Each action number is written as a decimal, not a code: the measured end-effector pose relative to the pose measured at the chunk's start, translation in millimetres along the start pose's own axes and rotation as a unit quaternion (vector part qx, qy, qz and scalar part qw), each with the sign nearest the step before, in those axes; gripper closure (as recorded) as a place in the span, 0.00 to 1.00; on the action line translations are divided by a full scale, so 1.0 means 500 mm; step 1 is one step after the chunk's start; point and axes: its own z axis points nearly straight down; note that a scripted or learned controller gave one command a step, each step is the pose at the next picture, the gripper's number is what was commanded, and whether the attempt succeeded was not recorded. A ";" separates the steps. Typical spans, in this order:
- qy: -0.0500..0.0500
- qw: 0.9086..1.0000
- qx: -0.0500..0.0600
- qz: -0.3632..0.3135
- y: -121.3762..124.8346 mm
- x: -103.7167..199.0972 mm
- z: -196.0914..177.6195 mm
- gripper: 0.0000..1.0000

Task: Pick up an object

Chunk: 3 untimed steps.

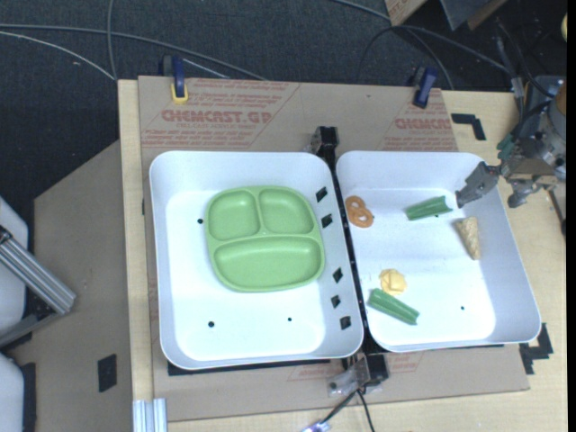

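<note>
Hovering over the far right corner of the right bin (504, 241), the fingers (474, 185) hang at the end of the grey arm, one dark prong slanting down toward the bin's back rim; whether they stand apart or together I cannot tell from this angle, and nothing is visible between them. So the pick looks barely begun: no object is lifted, and the reach, closing and raising are all left to do.

Just beside the prong lies a short green stick (427, 209), smooth and plastic-looking, probably the nearest candidate. Near it rests a tan wedge (469, 236) with a rough, bready look. Farther out sit a small orange-brown pretzel shape (359, 211), a lumpy yellow piece (392, 281), and touching that, a longer green pod (393, 307).

Across the divider, the left bin (180, 268) holds a glossy green sectioned plate (265, 238). Both bins are shallow, white and round-cornered, resting on a brown cardboard-covered surface (270, 106).
</note>
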 end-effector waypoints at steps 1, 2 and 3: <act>-0.001 1.000 -0.006 -0.002 0.004 0.001 -0.013 0.00; 0.000 1.000 -0.004 -0.001 -0.011 -0.008 0.082 0.00; 0.000 1.000 -0.003 -0.001 0.007 -0.015 0.194 0.00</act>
